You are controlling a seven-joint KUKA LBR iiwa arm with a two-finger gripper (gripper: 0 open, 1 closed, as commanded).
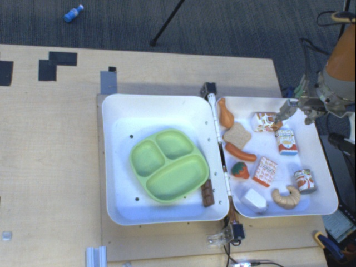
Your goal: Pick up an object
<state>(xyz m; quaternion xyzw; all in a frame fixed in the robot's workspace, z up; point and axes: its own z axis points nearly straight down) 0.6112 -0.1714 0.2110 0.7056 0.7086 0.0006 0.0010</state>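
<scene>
From above, the gripper [296, 109] hangs over the right bin's [328, 202] far edge, fingers spread apart and holding nothing, just beside a small red-and-white packet [265, 122]. More toy food lies in that bin. A green divided plate [169, 164] sits in the left bin [114, 204].

The arm [340, 65] enters from the right edge of the camera view, orange band uppermost above a grey wrist. The end effector [296, 109] extends leftward and downward from the wrist. One finger [286, 109] points down-left; the other [309, 115] hangs beside it.
</scene>
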